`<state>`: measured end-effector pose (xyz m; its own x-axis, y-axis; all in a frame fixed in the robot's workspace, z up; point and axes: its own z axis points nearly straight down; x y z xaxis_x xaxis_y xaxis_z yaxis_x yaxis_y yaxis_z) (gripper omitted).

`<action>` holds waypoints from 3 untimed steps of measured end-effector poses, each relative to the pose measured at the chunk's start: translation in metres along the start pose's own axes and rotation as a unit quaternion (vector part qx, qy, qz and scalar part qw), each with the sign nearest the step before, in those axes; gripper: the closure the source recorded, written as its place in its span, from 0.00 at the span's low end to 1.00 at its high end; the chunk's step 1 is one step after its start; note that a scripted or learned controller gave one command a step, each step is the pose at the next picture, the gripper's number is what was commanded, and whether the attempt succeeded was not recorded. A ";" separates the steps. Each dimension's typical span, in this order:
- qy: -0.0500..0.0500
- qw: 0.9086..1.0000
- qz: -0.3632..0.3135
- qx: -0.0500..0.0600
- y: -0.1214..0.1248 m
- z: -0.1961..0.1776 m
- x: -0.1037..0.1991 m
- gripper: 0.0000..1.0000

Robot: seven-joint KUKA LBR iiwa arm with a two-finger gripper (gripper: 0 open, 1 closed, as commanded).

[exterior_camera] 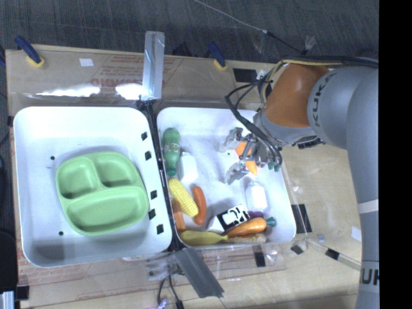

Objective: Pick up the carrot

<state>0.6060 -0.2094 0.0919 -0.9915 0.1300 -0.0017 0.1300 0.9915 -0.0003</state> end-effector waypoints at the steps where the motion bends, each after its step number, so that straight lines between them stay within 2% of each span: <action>1: -0.003 1.000 -0.004 0.001 0.002 -0.013 -0.002 1.00; 2: -0.007 1.000 0.004 -0.001 -0.011 -0.004 0.096 1.00; 3: -0.009 1.000 -0.001 0.000 -0.009 -0.015 0.094 1.00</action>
<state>0.5116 -0.2066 0.1071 -0.9915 0.1286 -0.0200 0.1286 0.9917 0.0006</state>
